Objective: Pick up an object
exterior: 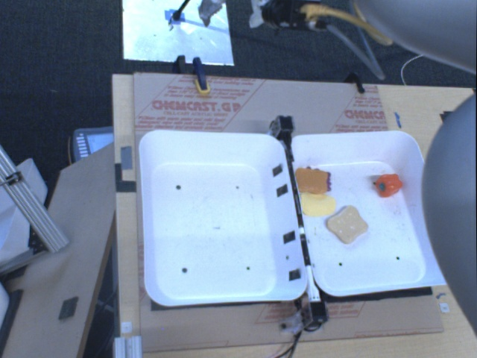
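- White shallow plastic bins sit side by side: the left bin (209, 222) and the right bin (365, 274).
- Right bin holds an orange square waffle-like piece (312, 180), a yellow flat disc (319, 205), a tan toast-shaped slice (347, 224) and a small orange-red round object (387, 185).
- Grey arm (447, 200) covers the right edge; I cannot tell the state of its hand.

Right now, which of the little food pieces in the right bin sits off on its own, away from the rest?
The small orange-red piece. It lies alone toward the bin's right side, while the orange square, the yellow disc and the tan bread slice cluster near the divider.
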Controlling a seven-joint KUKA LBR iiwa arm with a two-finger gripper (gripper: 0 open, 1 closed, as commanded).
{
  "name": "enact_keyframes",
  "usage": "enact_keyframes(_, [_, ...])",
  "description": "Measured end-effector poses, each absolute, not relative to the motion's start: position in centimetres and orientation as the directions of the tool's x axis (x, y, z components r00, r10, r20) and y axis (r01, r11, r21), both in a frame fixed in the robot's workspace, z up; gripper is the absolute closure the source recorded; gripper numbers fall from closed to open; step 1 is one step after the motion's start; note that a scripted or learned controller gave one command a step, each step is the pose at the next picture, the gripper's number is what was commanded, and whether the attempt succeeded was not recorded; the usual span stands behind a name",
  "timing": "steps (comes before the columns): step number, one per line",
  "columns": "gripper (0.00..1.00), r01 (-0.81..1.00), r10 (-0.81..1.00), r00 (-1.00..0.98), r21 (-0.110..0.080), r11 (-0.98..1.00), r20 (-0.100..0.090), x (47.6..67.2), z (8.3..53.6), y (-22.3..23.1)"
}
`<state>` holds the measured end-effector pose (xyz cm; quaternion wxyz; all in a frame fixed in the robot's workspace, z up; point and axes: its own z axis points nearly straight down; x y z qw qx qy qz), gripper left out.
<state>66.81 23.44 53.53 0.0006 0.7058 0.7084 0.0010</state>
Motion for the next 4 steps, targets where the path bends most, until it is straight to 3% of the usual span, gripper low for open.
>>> enact_keyframes(1, [1.0,1.0,1.0,-0.007,0.005,0.007,0.001,66.8,54.7,23.5])
enact_keyframes(2, [0.0,1.0,1.0,-0.007,0.004,0.007,0.001,66.8,54.7,23.5])
enact_keyframes(3, [1.0,1.0,1.0,-0.011,0.007,0.011,0.002,66.8,55.8,23.5])
enact_keyframes(4, [0.0,1.0,1.0,-0.011,0.006,0.011,0.001,66.8,55.8,23.5])
